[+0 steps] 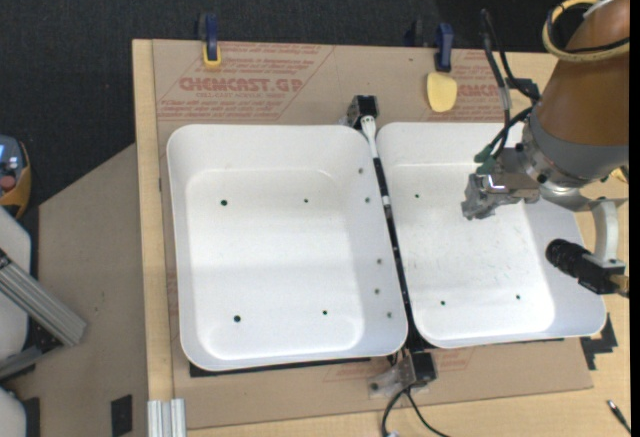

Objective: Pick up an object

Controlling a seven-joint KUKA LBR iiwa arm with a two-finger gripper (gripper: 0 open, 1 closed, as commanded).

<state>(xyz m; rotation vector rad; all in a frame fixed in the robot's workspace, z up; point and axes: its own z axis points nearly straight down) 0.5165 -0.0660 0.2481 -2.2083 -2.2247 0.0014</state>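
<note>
Presently I am at the approach step, with nothing lifted. My end effector [480,203] hangs over the far half of the right bin [520,320]; from this slant I cannot tell whether it is open or closed. The only loose thing I make out, possibly my target, is a pale yellow piece [441,91] on the bench [260,75] just beyond that bin's far rim. Next I need to line up above it, then descend. My arm [590,95] reaches in from the right, wrist pointing down.
</note>
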